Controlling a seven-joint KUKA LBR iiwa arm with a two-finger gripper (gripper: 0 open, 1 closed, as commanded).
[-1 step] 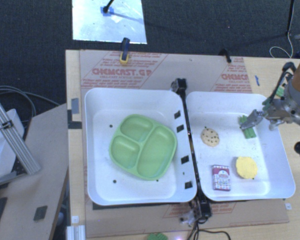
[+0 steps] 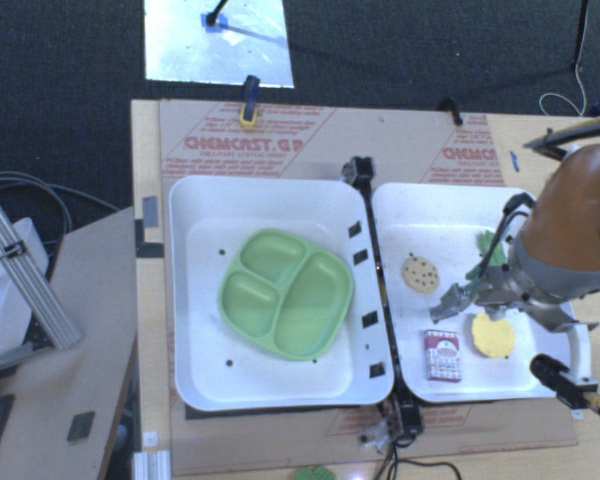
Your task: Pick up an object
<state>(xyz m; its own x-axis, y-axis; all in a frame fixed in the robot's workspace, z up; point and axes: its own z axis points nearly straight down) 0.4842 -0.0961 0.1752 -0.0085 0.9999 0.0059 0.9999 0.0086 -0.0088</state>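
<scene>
**Pick not yet made**

Pincer (image 2: 458,301) hangs low in the right bin (image 2: 412,200), its spread too unclear to tell; nothing visibly gripped. Candidates lie loose: cookie (image 2: 419,273) near the bin's left wall, yellow piece (image 2: 494,337) and red packet (image 2: 442,355) at the front edge. Green plate (image 2: 285,293) sits in the left bin (image 2: 195,203), out of the way.

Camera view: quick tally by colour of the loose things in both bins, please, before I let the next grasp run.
Green: 2, the divided plate in the left bin and a small green piece partly behind the arm in the right bin
Tan: 1, the cookie
Yellow: 1, the yellow disc
Red: 1, the small red box
Total: 5
</scene>
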